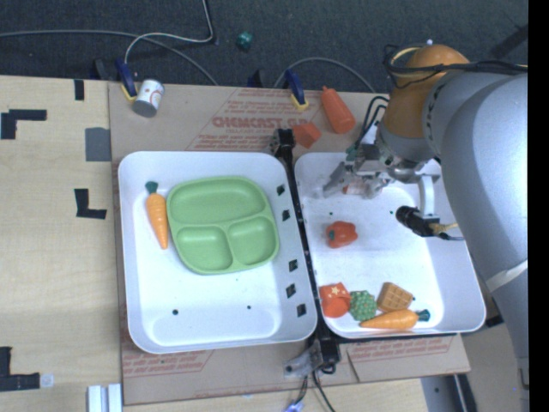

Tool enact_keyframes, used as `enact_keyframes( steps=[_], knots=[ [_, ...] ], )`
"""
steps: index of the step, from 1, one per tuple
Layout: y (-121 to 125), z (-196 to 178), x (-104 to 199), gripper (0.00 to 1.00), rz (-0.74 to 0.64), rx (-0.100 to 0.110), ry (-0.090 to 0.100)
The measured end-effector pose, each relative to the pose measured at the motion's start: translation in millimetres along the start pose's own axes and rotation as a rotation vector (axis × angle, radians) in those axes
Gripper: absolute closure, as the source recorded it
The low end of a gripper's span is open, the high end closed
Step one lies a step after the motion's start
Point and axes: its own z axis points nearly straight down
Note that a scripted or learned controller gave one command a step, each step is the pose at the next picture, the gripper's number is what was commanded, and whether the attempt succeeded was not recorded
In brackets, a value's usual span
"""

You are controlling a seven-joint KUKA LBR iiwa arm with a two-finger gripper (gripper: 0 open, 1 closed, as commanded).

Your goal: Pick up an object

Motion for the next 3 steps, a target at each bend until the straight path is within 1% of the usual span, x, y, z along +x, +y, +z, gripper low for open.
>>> enact_keyframes(
  steps=[1, 2, 3],
  knots=[
    [-51.6, 9.4, 30.5, 0.0, 0.003, -0.002, 0.002],
    [-51.3, -0.3, 30.5, 1.0, 0.002, -0.003, 0.002],
    [-51.4, -0.2, 30.6, 0.0, 0.002, -0.003, 0.002]
  ],
)
